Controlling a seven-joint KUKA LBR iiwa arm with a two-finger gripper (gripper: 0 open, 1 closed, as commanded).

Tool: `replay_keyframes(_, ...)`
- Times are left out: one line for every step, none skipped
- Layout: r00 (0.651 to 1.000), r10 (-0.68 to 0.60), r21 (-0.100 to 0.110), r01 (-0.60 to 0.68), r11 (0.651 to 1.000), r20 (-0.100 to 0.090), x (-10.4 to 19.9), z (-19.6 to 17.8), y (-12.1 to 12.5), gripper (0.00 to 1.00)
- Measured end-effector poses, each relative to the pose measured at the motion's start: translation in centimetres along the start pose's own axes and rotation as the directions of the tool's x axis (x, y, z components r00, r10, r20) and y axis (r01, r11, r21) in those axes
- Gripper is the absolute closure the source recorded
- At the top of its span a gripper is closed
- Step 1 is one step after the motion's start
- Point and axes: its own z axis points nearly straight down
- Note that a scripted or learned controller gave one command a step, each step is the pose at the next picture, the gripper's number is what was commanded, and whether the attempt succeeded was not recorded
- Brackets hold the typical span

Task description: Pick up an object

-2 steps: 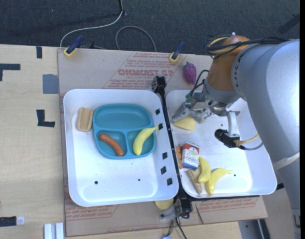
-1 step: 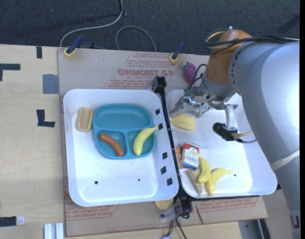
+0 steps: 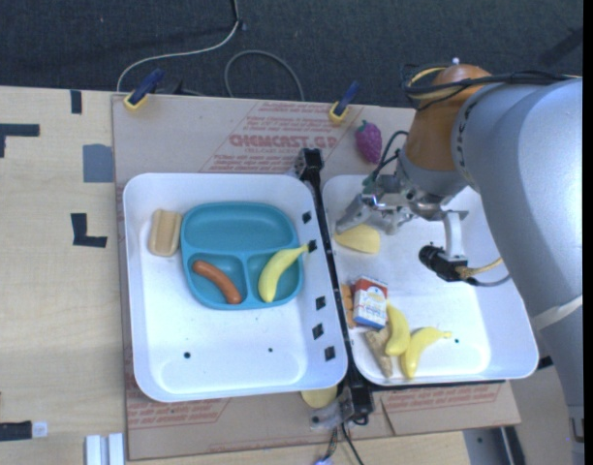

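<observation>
Red letters on the brown board

The cardboard sheet (image 3: pixel 267 139) under the two bins had red printed words on it. They were upside down and hard to read, something like "CHEMCAST GP". More red print ran along its bottom edge, too small to read. A small carton (image 3: pixel 370 303) in the right bin (image 3: pixel 500 327) had a picture label, too blurry to read.

I see two white bins (image 3: pixel 141 356) on a tan cardboard sheet (image 3: pixel 267 134) with red print. Left bin: blue divided plate (image 3: pixel 240 229), orange-red sausage (image 3: pixel 217 281), yellow banana (image 3: pixel 277 271); tan bread slice (image 3: pixel 164 232) at the plate's 9 o'clock. Right bin: pale yellow lemon (image 3: pixel 359 241), two yellow bananas (image 3: pixel 411 339), red-blue-white carton (image 3: pixel 370 303). Purple grapes (image 3: pixel 369 140) at 12. Arm (image 3: pixel 529 182) grey, orange band.
</observation>
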Motion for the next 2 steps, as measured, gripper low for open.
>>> replay_keyframes(1.0, 0.0, -0.001, 0.0, 1.0, 0.001, 0.0, 0.0, -0.5, 0.0)
replay_keyframes(1.0, -0.001, 0.001, 0.001, 1.0, -0.002, -0.8, 0.0, 0.6, 0.0)
